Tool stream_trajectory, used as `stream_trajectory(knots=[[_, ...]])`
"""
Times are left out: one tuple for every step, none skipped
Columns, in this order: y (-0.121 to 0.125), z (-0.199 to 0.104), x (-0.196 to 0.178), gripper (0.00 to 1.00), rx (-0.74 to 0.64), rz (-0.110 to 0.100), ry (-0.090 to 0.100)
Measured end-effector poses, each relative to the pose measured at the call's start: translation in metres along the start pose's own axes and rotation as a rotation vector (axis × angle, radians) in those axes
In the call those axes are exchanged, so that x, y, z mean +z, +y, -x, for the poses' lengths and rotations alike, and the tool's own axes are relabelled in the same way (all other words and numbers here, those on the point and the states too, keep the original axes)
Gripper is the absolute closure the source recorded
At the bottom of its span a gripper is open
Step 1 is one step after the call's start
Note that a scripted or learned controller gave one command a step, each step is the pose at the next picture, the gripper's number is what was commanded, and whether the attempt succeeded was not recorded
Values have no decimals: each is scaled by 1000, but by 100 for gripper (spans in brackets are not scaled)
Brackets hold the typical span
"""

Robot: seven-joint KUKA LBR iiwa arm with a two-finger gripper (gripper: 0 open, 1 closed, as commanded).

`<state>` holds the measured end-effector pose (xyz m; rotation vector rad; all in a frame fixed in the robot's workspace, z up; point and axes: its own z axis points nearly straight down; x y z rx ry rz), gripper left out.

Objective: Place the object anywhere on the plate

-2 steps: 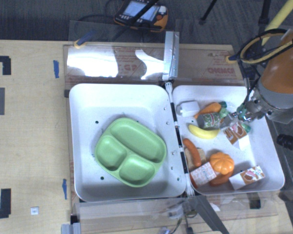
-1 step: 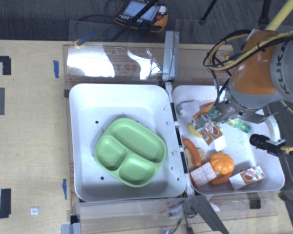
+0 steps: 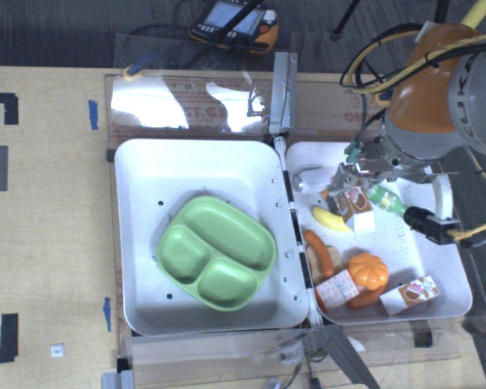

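Two white bins sit side by side on the bench. The left bin (image 3: 138, 217) holds only the green plate (image 3: 217, 251), a three-compartment tray lying flat near its middle. The right bin (image 3: 449, 290) carries the loose goods.

Arm (image 3: 437, 96): grey with an orange band, reaching in from the right and hanging over the upper part of the right bin. Its gripper (image 3: 352, 186) is low among the items there; whether it is spread or closed cannot be told, as the wrist body and cabling cover it from above.

Object, probable: a small brown-and-white carton (image 3: 358, 207), directly under the gripper, just beside a green bottle (image 3: 386, 197) and a yellow banana (image 3: 332, 220). Which of these the gripper is addressing is not certain. The carton is judged light, stiff-sided, and easily crushed only under hard squeeze; its flat opposing faces offer the best hold. Neighbours crowd it, so a finger may land on the banana or bottle instead.

Other stock, lower right bin: an orange pumpkin (image 3: 368, 271), a sausage-shaped item (image 3: 319, 252), a red-and-white box (image 3: 334, 288), and a second small carton (image 3: 411, 292), all close together, some touching.

Hard to make out: contact between gripper and carton; the printing on every package; the upper part of the right bin beneath the arm.
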<state>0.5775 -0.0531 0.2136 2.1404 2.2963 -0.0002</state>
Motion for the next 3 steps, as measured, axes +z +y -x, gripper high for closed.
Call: stream_trajectory(knots=[[-7, -72, 20, 100, -60, -5, 3], [-17, -142, 29, 100, -288, -6, 3], [-17, -141, 29, 0, -288, -5, 3]])
